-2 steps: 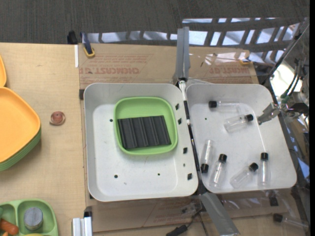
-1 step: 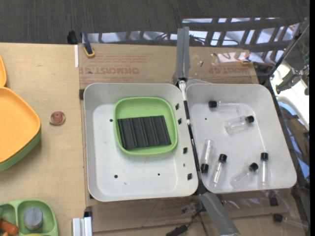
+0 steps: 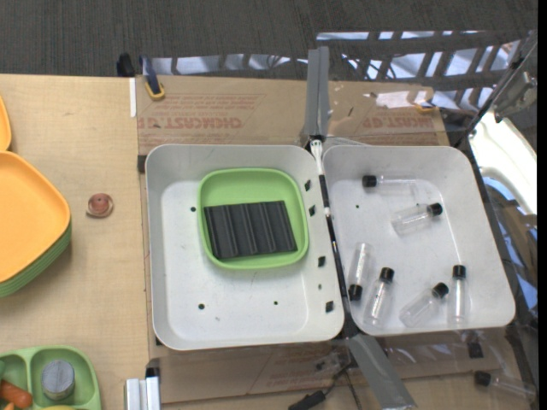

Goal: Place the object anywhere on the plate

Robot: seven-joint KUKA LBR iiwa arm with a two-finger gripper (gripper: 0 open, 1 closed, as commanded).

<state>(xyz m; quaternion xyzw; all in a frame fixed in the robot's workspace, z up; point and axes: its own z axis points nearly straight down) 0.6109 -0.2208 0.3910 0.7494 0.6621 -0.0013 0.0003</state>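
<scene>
A green square plate (image 3: 250,189) lies in the left white bin (image 3: 179,306), toward its back. A dark grey ribbed rectangular block (image 3: 250,229) rests flat on the plate, covering most of its middle and front. In the right white bin (image 3: 474,229) lie several clear vials with black caps: one near the back (image 3: 389,180), one at mid-right (image 3: 416,218), and others along the front (image 3: 379,290).
Stacked orange plates (image 3: 26,220) sit at the far left of the bench, with a small brown knob (image 3: 100,204) beside them. A green divided tray (image 3: 47,378) lies at the front left corner. Cardboard (image 3: 222,114) lies under the bins.
</scene>
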